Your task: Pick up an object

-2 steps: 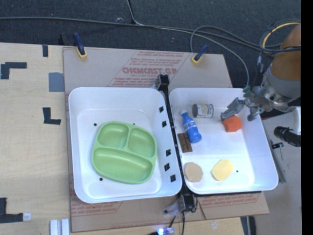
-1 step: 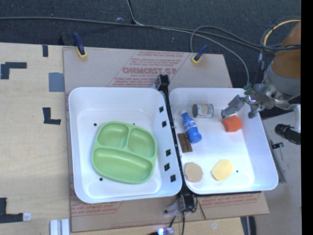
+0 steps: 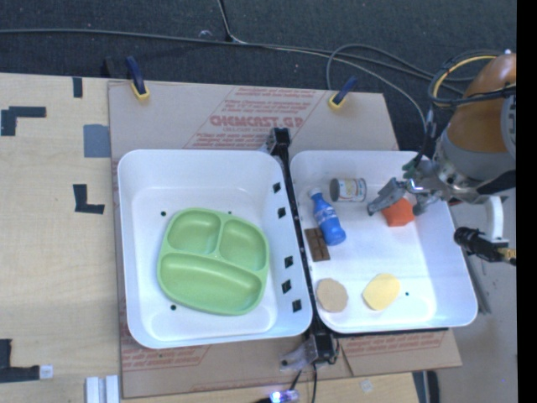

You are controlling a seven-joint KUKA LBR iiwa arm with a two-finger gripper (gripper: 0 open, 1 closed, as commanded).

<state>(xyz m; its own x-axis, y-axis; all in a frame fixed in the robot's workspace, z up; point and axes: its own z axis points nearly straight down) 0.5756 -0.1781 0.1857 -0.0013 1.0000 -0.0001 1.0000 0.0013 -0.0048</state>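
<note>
End effector grip unclear — touching a small orange block.

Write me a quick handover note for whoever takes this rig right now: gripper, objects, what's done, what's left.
Gripper: over the right bin, at the orange block; grip unclear.
Right bin also holds the blue bottle, small can, brown bar, tan disc and yellow piece.
Left bin: green divided plate.
Done: arm is at the block.
Left: grasp and lift confirmed.

A divided plate lies in the left bin; a bottle in the right bin.
</note>
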